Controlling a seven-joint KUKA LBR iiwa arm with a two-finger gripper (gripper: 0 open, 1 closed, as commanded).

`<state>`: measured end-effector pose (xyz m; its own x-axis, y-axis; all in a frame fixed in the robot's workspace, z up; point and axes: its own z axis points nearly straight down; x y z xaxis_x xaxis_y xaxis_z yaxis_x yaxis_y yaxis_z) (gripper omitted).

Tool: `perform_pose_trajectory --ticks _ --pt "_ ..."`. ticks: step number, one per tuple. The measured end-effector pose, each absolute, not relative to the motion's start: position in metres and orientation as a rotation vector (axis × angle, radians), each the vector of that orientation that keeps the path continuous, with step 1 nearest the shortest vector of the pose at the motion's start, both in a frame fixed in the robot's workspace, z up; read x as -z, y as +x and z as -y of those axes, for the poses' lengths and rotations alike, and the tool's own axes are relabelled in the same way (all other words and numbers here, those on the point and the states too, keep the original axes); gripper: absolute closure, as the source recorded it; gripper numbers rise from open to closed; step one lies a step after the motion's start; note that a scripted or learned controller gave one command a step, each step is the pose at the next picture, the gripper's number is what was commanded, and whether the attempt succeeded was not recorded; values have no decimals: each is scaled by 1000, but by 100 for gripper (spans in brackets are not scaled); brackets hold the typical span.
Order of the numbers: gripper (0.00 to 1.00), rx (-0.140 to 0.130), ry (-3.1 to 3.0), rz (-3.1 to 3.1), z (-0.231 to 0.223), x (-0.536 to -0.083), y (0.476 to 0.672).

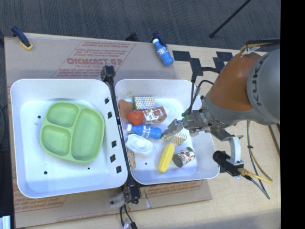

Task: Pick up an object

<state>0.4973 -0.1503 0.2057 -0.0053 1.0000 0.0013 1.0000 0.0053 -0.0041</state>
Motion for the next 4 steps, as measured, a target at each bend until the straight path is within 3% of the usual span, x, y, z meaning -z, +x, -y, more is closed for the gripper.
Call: perform_pose_trajectory --ticks 1,2,3,4 --pt "0 -5 -2211 2227 196 -91 579" --pt "100 -6 -2207 2232 196 -102 580" --pt "0 -6 -2207 2232 196 -102 580" --pt "100 -7 -2204 2234 196 -112 580"
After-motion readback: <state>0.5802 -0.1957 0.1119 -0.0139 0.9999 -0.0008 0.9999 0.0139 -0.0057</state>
